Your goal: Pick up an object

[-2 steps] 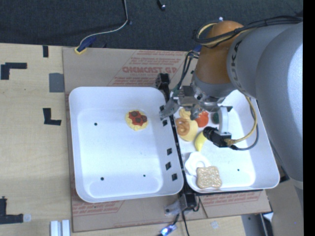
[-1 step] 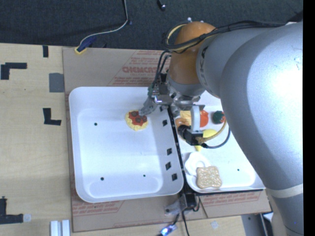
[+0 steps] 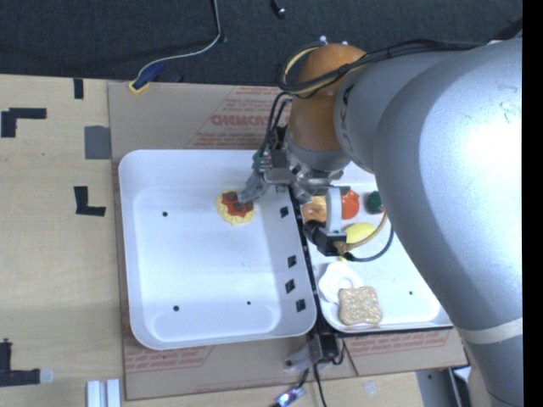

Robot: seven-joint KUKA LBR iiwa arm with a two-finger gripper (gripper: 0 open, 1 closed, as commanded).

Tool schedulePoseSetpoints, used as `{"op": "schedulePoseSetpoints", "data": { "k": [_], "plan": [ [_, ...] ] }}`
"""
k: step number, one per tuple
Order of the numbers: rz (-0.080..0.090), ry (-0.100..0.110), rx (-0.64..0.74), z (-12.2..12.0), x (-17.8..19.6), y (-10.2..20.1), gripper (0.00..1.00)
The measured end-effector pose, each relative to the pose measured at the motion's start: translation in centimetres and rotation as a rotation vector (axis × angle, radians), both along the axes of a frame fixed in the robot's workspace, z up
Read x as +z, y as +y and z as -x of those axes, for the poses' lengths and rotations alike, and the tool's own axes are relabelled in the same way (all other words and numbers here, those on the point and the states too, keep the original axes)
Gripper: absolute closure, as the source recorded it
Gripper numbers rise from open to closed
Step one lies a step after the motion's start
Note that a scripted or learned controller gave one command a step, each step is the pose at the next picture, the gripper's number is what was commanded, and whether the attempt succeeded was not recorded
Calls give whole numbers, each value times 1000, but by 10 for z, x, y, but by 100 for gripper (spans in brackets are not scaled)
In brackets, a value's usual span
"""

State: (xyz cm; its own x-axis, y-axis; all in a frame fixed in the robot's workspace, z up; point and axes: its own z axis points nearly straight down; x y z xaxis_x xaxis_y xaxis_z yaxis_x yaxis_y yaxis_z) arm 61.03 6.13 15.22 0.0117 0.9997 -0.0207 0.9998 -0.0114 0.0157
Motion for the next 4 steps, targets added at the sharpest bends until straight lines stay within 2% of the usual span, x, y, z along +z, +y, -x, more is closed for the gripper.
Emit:
{"op": "schedulePoseSetpoints", "data": {
  "k": [4],
  "plan": [
    [4, -8, -3, 2, -5, 2, 0]
  ]
}}
